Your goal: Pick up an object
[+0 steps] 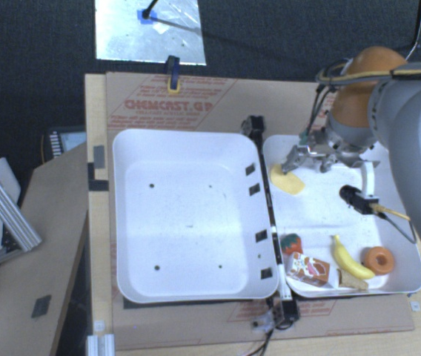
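My gripper (293, 163) hangs low over the far left part of the right bin (410, 273), reaching in from the right. A flat pale yellow piece (289, 182) lies just under and in front of its tip, touching it or nearly so. Along the near side of the bin lie a small red and green fruit (292, 243), a red and white packet (310, 269), a banana (346, 257) and an orange ring (379, 259). Nothing is seen lifted off the bin floor.
The left bin (125, 221) stands beside the right one, with a black divider rail (264, 199) between them. Both rest on a cardboard sheet (173, 102). The grey arm (410, 132) covers the right bin's far right corner.
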Controlling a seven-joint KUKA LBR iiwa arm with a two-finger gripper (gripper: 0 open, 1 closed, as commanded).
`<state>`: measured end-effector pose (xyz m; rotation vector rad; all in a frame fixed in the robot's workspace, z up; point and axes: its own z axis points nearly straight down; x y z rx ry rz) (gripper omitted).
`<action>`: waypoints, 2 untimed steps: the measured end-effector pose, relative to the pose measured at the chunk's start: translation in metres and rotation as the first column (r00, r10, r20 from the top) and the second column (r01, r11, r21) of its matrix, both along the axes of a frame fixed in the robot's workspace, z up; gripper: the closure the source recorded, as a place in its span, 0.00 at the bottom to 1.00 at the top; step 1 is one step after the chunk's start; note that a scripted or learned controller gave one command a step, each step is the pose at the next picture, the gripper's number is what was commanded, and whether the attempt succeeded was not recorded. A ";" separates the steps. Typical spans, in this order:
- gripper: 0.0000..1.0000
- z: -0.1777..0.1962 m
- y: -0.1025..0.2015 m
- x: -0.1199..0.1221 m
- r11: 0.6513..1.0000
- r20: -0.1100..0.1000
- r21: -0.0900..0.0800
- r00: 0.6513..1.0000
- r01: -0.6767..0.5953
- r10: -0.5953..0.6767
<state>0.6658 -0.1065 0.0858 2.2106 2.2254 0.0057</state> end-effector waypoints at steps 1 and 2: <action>0.00 0.052 0.015 -0.047 1.000 -0.003 0.001 1.000 0.006 -0.006; 0.00 -0.003 0.012 0.001 1.000 -0.003 0.001 1.000 0.001 -0.001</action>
